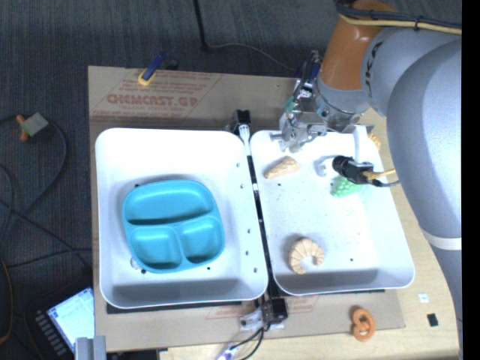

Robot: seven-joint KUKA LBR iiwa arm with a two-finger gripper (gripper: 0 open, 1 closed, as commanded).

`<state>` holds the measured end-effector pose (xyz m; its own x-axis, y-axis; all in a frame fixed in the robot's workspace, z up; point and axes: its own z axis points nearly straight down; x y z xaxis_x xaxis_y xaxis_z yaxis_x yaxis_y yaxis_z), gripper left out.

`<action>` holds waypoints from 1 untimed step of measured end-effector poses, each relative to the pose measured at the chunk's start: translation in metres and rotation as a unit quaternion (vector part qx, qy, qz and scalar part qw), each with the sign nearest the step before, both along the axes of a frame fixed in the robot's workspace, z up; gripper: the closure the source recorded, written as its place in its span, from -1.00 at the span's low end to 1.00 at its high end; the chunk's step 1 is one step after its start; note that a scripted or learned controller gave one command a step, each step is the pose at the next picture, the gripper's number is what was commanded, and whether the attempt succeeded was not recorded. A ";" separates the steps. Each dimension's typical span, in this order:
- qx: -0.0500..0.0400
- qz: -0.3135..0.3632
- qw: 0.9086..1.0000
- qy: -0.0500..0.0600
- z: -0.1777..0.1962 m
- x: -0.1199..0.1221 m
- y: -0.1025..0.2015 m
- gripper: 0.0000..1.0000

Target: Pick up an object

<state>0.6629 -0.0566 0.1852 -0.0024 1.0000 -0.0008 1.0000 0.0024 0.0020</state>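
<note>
Rt bin: pastry, green grapes, shrimp

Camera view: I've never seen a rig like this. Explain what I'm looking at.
One fixed camera looks down at a slant on a bench. The grey machine with the orange band is a robot arm reaching in from the right. Its gripper is over the far left corner of the right bin. That bin holds a tan pastry-like piece, a green bunch and a curled tan piece. The left bin holds a blue divided tray. Whether anything is held cannot be told.
</note>
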 end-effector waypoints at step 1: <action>0.000 -0.001 1.000 0.002 0.052 -0.120 0.064 1.00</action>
<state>0.5428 0.0069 0.2375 -0.0011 1.0000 -0.0002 1.0000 0.0011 -0.0014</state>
